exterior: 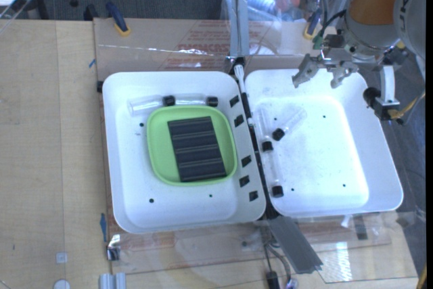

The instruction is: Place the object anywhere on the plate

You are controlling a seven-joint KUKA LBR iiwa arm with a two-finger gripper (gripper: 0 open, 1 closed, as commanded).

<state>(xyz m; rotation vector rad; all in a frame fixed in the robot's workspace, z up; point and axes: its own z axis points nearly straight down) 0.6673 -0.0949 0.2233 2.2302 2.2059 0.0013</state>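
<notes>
Clear tubes [287, 120] near right bin's [352, 199] far-left corner; gripper [318, 76] open, empty; risk: slips off plate [157, 169].

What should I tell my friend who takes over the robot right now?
Gripper: fingers open, holding nothing, above the far edge of the right bin.
Plate: green, in the left bin.
Dark ribbed block: lying flat on the plate, so the placing looks done.
Clear tubes: one in the left bin beyond the plate, one in the right bin.
Left: probably nothing but checking the block rests steady.
</notes>
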